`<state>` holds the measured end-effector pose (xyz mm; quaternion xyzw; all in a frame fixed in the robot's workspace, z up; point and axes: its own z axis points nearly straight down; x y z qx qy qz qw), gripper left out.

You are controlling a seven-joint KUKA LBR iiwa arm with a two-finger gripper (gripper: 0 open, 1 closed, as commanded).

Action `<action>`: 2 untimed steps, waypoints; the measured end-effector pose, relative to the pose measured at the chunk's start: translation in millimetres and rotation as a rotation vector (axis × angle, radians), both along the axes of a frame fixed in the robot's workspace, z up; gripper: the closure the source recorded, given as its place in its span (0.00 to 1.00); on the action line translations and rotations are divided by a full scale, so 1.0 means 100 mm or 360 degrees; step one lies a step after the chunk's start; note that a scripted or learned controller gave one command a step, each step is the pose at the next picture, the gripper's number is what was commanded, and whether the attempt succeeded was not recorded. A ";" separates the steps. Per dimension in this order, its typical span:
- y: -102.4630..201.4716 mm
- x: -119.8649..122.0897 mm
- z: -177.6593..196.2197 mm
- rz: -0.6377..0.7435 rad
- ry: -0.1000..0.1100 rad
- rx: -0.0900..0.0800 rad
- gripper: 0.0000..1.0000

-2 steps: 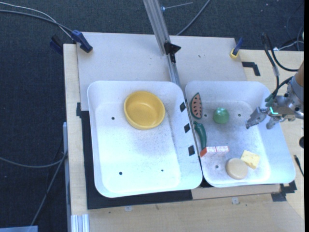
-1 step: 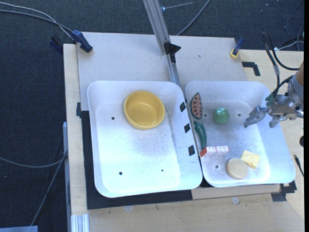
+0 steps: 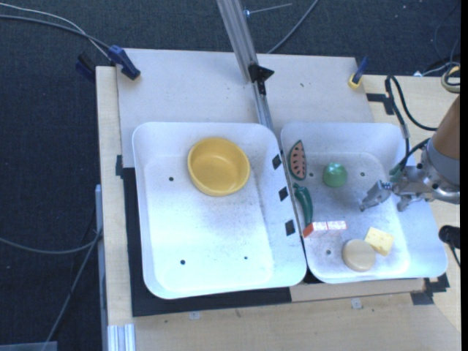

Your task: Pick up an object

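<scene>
My gripper (image 3: 386, 201) hangs over the right side of the right bin (image 3: 424, 258), reaching in from the right. It is open, and only bare bin floor shows between its fingers. A green ball (image 3: 335, 175) lies to its left, apart from it. A yellow cheese wedge (image 3: 379, 240) and a beige round piece (image 3: 358, 255) sit below it near the bin's front. A watermelon slice (image 3: 296, 159), a green pepper (image 3: 304, 203) and a small red-and-white bar (image 3: 324, 227) lie along the bin's left wall.
The left bin (image 3: 212, 262) holds a yellow bowl (image 3: 218, 166) near its back. A metal rod (image 3: 241, 35) slants down from the top to the gap between the bins. Black cables (image 3: 398, 112) run at the back right.
</scene>
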<state>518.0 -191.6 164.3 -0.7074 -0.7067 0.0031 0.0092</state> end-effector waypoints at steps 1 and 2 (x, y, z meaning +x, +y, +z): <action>0.08 0.06 -0.55 0.0002 0.0000 0.0002 0.00; 0.09 0.05 -0.70 0.0000 -0.0004 0.0002 0.00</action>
